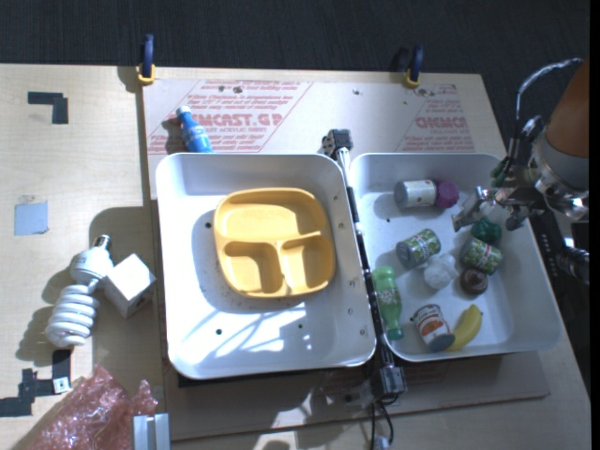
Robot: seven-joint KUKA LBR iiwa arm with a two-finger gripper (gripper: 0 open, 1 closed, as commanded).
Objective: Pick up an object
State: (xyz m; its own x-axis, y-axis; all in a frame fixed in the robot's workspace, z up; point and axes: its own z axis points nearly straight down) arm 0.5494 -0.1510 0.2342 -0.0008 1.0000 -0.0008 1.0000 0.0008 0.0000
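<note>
My gripper (488,216) hangs over the far right part of the right bin (534,331), fingers spread open. Just below it lies a dark green object (486,231), with nothing visibly gripped. Right under that sit a green labelled can (482,254) and a brown round item (472,283). Further left are a grey cylinder with a purple end (419,192), a second green can (418,247) and a white crumpled item (438,272). A green bottle (386,300), a red-and-white can (430,325) and a banana (468,326) lie near the front.
The left bin (178,279) holds a yellow divided tray (275,242). Off the bins, on the left, lie a spiral light bulb (75,300), a white cube (131,280) and a red mesh bag (84,409). A blue bottle (194,131) lies behind the left bin.
</note>
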